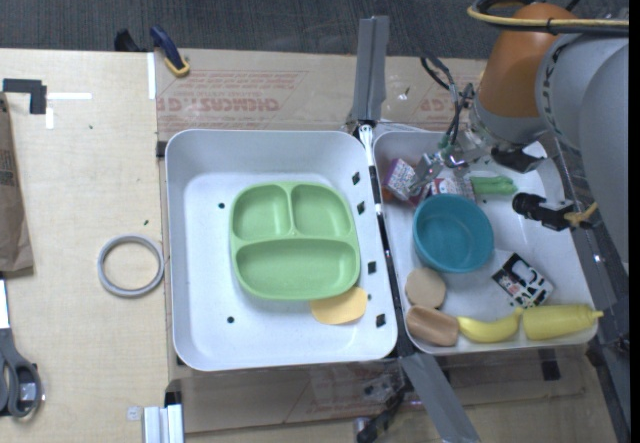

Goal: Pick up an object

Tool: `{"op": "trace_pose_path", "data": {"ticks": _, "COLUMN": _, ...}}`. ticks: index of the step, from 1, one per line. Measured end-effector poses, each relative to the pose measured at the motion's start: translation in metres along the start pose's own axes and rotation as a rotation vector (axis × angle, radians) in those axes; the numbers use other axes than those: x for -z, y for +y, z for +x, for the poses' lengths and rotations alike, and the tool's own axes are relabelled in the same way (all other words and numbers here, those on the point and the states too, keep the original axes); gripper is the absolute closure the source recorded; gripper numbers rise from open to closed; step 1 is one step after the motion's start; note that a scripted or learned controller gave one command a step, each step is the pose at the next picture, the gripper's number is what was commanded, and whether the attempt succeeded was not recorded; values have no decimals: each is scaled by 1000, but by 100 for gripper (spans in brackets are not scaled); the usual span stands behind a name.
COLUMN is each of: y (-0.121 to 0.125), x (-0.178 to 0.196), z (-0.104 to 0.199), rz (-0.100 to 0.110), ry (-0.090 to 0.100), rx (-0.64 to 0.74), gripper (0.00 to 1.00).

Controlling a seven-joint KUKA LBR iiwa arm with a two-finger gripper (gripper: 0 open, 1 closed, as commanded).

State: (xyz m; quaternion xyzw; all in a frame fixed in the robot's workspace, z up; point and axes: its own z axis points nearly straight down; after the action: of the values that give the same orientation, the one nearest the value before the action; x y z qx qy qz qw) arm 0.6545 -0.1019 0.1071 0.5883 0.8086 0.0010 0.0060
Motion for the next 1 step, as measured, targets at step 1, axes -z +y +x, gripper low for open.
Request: {"op": "trace_pose_path", "data": {"ticks": 1, "y": -19, "x": -4, "z": 3, "rz": -9, "ry": 0, "rx": -99, "gripper": 0}}
